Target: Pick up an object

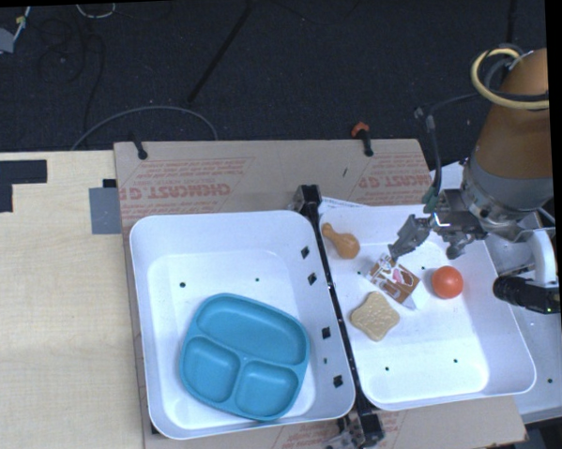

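- Arm [514,150] reaches in from right, wrist low over right bin [495,372].
- Gripper [396,257] angled down-left, fingers narrow, tips at small packet [395,281]; grip unconfirmed.
- Orange ball [446,282] just right of packet.

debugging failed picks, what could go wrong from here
The gripper hangs right at the small packet, which lies close against the cracker; closing there may nudge the cracker or pinch both. The tomato beside them is round and could roll if bumped.
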`<control>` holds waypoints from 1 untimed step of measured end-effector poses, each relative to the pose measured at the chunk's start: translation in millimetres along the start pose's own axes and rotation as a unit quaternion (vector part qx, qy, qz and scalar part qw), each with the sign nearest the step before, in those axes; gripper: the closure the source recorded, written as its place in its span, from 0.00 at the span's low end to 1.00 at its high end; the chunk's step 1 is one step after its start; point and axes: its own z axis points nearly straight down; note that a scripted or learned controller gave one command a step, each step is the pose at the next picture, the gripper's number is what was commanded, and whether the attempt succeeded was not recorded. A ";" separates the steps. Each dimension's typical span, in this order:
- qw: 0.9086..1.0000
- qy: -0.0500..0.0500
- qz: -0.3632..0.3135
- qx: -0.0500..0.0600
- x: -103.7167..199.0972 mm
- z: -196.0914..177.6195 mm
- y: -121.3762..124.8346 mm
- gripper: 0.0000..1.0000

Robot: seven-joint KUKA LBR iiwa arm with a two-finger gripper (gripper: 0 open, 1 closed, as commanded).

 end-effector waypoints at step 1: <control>1.000 0.000 0.001 0.003 -3.9 63.2 -4.3 0.00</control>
